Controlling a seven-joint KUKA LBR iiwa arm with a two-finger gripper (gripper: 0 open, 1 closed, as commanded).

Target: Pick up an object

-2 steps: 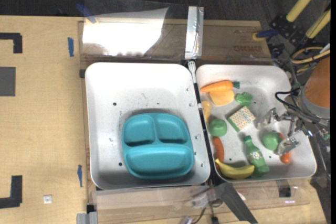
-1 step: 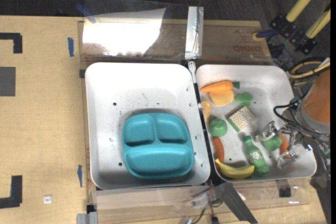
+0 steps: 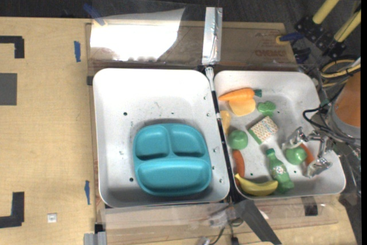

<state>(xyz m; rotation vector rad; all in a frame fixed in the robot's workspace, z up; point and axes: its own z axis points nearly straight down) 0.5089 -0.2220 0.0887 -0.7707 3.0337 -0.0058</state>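
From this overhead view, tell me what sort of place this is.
Probably a robotics lab's grasping test bench: two white bins side by side, toy food such as a banana and a teal divided plate, with the robot's hand reaching in.

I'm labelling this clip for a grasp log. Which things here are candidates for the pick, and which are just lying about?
Candidates, right bin: carrot, banana, green bottle, checkered block, green round pieces, small green and red piece at the gripper.

Lying about: teal divided tray in left bin, blue tape.
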